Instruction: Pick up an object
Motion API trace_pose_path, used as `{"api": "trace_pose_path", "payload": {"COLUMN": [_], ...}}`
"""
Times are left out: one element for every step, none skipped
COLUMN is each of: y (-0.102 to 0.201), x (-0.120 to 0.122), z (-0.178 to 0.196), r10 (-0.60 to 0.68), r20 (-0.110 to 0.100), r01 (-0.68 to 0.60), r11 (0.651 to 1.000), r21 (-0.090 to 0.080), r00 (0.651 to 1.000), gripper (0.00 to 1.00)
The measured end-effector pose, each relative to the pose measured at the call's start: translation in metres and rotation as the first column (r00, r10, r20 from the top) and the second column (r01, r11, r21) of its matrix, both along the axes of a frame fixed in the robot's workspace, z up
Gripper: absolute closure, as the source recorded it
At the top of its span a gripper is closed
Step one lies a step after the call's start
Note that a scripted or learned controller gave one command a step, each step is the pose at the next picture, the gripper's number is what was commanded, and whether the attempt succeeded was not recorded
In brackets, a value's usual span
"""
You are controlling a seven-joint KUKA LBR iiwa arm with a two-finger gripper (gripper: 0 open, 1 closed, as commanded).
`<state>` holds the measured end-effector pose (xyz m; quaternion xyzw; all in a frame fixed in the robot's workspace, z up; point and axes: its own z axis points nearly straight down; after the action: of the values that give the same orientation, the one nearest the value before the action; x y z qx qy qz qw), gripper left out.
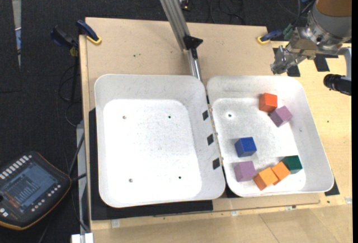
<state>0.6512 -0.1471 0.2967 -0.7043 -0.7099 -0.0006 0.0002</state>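
Observation:
The right bin (313,141) holds several small blocks. An orange cube (268,101) and a purple cube (281,115) lie at its far side. A blue cube (245,146) sits near the middle. Along the near edge are a purple cube (244,171), an orange block (267,176) and a green cube (292,165). My gripper (284,65) hangs above the bench just beyond the right bin's far right corner, apart from every block. Nothing shows between its fingers.
The left bin (112,124) lies beside the right one. A slanted metal pole (170,4) rises from the seam between the bins. Yellow-tipped clamps (86,32) sit at the bench's far corners. A teach pendant (28,186) lies at lower left.

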Motion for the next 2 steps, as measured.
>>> {"api": "trace_pose_path", "payload": {"y": [0.052,0.102], "x": [0.007,-0.006], "z": [-0.006,-0.021], "r10": [0.0,0.0], "r20": [0.0,-0.003], "r01": [0.0,0.0], "r11": [1.0,1.0], "r21": [0.0,0.001], "r00": [1.0,1.0], "gripper": [1.0,1.0]}}
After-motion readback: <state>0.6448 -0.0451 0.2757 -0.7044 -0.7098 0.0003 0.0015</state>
